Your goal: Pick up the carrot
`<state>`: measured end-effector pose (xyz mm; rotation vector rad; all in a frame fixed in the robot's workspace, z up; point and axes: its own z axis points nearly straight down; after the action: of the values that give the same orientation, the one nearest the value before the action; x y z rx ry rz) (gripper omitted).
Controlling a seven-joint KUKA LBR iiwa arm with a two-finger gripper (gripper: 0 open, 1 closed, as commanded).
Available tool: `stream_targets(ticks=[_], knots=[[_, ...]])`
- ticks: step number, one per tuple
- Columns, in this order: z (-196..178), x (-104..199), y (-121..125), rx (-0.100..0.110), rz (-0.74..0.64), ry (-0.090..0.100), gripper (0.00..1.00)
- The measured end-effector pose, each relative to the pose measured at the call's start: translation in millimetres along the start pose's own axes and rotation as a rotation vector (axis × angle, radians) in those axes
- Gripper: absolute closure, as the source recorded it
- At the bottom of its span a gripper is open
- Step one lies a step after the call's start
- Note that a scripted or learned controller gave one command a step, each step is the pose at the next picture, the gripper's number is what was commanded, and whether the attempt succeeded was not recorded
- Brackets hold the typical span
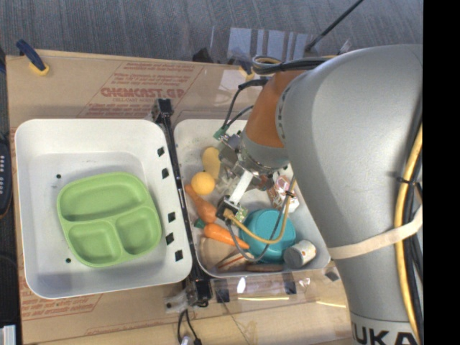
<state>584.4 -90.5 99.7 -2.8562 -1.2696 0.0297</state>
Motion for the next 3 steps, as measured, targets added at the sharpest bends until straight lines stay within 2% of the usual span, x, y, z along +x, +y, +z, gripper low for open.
stream_targets(ticks=[1, 2, 3], knots=[[0.1, 0.0, -0.1, 0.0, 0.0, 0.0, 0.0], [9.2, -14.1, -3.9, -0.005, 0.305, 0.008, 0.0], [7.7, 22.6, 25.6, -0.008, 0.579, 0.011, 0.0]])
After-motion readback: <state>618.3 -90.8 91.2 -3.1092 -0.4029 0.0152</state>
